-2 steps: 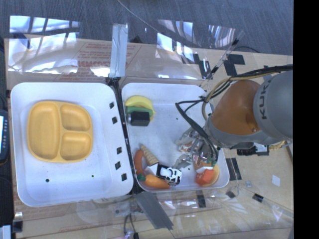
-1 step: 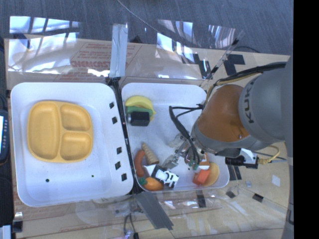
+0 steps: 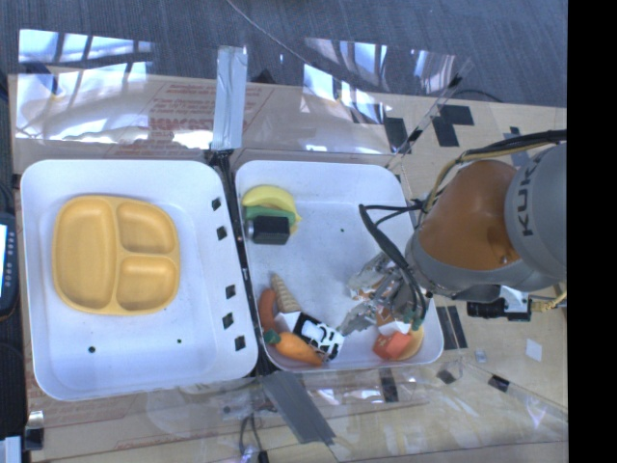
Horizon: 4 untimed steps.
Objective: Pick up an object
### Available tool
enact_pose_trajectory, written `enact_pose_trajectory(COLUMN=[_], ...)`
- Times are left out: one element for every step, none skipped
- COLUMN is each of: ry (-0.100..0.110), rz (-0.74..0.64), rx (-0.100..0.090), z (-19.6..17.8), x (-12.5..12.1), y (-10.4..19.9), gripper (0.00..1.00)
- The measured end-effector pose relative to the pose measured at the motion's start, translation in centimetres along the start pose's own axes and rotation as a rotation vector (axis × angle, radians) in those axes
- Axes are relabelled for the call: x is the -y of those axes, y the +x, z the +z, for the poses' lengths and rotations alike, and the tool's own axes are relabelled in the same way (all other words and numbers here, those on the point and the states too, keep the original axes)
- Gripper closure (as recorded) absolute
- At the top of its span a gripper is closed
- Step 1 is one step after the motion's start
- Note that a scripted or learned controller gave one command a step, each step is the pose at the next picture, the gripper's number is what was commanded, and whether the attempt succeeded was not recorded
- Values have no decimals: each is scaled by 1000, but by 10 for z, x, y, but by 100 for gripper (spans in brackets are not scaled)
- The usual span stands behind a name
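Observation:
My gripper (image 3: 369,305) hangs low over the right bin (image 3: 328,196), near its front right part, with the grey arm and its orange band (image 3: 469,222) reaching in from the right. Just right of the gripper lies a red and orange toy fruit (image 3: 395,342) in the bin's front right corner. To its left sits a black and white patterned piece (image 3: 318,335) on top of an orange carrot (image 3: 294,347). A tan cone (image 3: 282,292) and a red-orange piece (image 3: 267,308) lie beside them. I see nothing held in the gripper.
A yellow banana (image 3: 269,199) and a black block (image 3: 269,229) rest at the right bin's back left. The left bin (image 3: 116,360) holds a yellow divided plate (image 3: 116,253). Black cables (image 3: 381,225) loop from the wrist over the right bin.

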<state>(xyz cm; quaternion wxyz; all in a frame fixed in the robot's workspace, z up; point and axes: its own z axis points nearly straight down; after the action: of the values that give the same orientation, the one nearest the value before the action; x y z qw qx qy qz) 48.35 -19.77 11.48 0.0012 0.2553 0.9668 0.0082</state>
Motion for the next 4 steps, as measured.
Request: enact_pose_trajectory(ry=[13, 16, 15, 16], rz=[-48, -295, -202, -171], rx=[8, 3, 1, -1], z=[23, 21, 23, 24], x=[-68, -20, -26, -56], y=[-10, -58, -21, 0], gripper=[0, 0, 0, 0])
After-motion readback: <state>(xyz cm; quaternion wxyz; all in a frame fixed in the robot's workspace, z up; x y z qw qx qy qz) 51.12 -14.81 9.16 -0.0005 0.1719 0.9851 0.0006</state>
